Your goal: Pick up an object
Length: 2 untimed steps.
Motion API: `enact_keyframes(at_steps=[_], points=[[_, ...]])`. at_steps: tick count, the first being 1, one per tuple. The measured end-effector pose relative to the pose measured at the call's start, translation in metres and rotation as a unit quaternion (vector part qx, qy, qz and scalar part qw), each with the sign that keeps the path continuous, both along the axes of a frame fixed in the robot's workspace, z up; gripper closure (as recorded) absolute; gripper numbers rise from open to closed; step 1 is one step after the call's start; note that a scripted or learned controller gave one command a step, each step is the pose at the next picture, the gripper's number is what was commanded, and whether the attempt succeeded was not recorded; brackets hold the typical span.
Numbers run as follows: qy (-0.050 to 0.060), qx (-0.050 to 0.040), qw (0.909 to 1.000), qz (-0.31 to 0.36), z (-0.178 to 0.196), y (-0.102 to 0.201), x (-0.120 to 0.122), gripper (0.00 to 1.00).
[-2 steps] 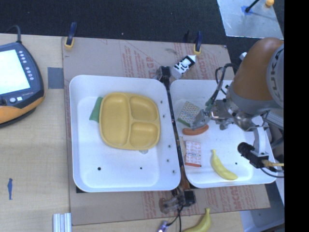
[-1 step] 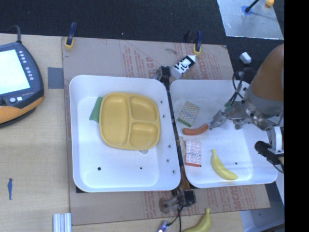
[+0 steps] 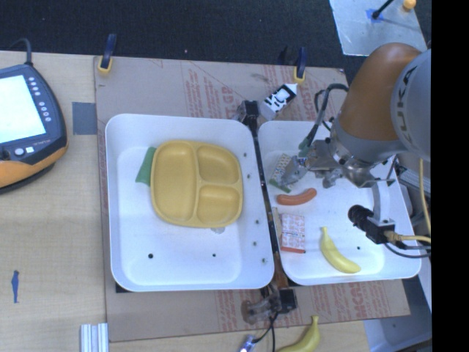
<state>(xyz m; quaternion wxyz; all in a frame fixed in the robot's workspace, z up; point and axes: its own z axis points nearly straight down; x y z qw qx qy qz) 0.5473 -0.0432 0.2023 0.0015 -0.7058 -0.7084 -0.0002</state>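
At the far left, a handheld control pendant with an orange-and-grey casing and a pale screen (image 3: 22,127) is seen lying on the light wooden bench (image 3: 47,255), beside a sheet of brown cardboard (image 3: 183,86) fixed by blue-and-yellow clamps (image 3: 108,53). On the cardboard, the left shallow white plastic bin (image 3: 132,248) is occupied by a yellow three-compartment plastic tray (image 3: 196,182) laid over a flat green item (image 3: 146,165), only an edge of which is exposed. In the right shallow white plastic bin (image 3: 396,270), a red-orange toy sausage (image 3: 296,196), a small red-and-white printed packet (image 3: 292,232) and a yellow toy banana (image 3: 335,252) are shown lying apart from one another. The metal two-finger gripper (image 3: 292,170) of the grey arm with its orange band (image 3: 374,94) is positioned low over that bin's upper left part, just above the sausage; whether its jaws are apart or together cannot be told, and nothing is seen between them. A second yellow banana (image 3: 304,337) lies at the bench's lower edge, and dark flooring (image 3: 183,13) is visible beyond.
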Motion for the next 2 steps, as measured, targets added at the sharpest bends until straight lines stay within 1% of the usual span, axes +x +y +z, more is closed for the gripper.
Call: enact_keyframes(at_steps=[1,2], points=[[-0.001,-0.0019,1.0,0.0,-0.102,-0.057,-0.018,0.0],[0.0,-0.0006,1.0,0.0,-0.111,-0.051,0.022,0.0]])
